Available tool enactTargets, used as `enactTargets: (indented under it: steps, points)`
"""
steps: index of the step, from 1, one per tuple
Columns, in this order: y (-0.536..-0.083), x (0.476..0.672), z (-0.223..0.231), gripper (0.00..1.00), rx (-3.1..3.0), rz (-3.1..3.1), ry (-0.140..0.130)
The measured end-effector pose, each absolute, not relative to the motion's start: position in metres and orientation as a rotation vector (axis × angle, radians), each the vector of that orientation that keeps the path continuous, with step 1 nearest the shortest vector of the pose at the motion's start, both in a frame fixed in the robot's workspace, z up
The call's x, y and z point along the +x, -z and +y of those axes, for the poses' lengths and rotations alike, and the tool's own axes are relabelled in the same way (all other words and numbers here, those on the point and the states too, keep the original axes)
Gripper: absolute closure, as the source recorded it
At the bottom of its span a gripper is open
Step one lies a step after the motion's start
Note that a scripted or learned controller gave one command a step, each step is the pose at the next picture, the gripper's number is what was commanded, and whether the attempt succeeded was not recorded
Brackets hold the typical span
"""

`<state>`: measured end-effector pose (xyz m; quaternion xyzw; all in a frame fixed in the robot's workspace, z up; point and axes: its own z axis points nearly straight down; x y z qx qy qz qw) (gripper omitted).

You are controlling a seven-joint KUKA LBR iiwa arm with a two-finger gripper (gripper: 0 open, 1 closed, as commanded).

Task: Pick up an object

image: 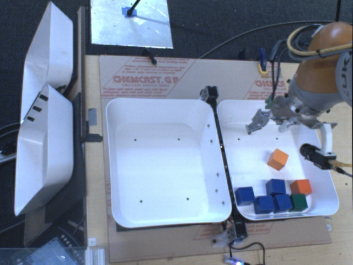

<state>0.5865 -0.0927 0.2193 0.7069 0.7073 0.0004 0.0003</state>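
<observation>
The grey arm (322, 87) with its orange band enters at the upper right of the frame and reaches over the right bin (242, 148), with the hand (259, 120) hanging above the bin's upper middle area. Its fingers are too small and blurred to judge, so I cannot tell whether they are spread or pressed together, and nothing shows between them. An orange cube (278, 159) lies alone on the bin floor, below and a little right of the hand and apart from it, turned at an angle. Along the bin's lower edge sits a cluster of blocks: a blue cube (245, 195) at the left, three more blue cubes (275, 187) bunched just beside it, then a red-orange cube (300, 187) with a green cube (299, 202) directly below it, touching. The left bin (118, 148) fills the centre of the frame on the tabletop (138, 73). Two spare white bins (47, 120) lean at the far left, and a shiny metal plate (129, 15) lies at the upper middle.
</observation>
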Motion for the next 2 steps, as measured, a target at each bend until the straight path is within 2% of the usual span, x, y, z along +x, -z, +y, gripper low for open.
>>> enactTargets:
  steps: [1, 2]
  points:
    - [-0.258, 0.536, -0.151, 0.0, 2.225, 2.213, -0.002]
    - [-0.133, 0.557, -0.21, 0.0, 2.231, 2.222, 0.009]
